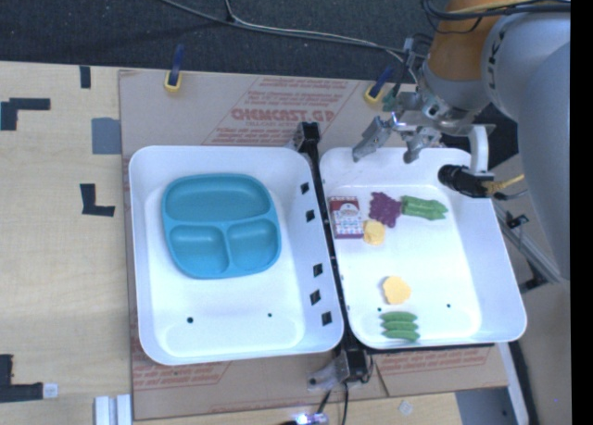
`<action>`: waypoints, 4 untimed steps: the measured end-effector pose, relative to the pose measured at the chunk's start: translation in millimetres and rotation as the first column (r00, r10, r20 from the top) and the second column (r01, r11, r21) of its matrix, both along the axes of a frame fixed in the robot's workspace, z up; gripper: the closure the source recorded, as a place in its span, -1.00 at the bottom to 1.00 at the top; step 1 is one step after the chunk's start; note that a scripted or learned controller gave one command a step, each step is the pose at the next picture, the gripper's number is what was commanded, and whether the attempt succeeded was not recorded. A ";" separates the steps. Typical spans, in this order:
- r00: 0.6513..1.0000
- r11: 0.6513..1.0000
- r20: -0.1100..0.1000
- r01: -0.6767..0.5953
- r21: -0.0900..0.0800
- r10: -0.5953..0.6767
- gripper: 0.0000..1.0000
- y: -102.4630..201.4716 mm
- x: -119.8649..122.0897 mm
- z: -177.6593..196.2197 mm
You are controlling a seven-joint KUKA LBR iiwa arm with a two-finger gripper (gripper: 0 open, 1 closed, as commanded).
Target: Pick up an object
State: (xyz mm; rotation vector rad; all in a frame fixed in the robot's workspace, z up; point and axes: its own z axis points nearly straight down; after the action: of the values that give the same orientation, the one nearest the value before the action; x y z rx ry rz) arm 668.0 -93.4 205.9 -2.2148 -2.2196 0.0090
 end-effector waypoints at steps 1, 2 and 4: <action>1.000 1.000 0.000 0.001 -0.001 -0.001 -1.00 -7.0 0.1 -49.7; 1.000 1.000 0.000 0.000 0.000 0.000 -1.00 -2.6 -7.1 -114.4; 1.000 1.000 0.008 0.001 0.000 -0.001 1.00 -0.7 -15.3 -51.2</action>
State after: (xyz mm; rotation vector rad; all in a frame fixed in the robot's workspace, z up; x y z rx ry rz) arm 652.6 -94.0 154.7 -2.2196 -2.2228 -0.0005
